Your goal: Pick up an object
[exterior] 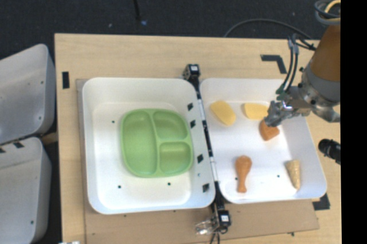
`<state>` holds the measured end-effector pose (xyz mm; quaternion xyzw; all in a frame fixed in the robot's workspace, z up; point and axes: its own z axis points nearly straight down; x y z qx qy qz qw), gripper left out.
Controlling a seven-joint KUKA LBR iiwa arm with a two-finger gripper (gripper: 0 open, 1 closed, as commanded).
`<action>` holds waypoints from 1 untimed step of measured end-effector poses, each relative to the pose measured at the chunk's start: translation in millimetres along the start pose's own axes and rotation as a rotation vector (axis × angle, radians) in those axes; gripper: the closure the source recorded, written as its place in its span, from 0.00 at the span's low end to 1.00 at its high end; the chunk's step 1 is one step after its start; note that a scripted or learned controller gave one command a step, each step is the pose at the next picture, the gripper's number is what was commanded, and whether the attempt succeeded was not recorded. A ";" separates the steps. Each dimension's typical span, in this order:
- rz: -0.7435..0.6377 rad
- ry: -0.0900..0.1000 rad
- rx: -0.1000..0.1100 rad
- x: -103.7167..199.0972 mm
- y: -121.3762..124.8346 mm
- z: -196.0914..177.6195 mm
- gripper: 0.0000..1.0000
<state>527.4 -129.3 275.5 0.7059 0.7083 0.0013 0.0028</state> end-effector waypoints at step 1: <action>-0.002 0.002 0.006 45.7 10.3 16.3 1.00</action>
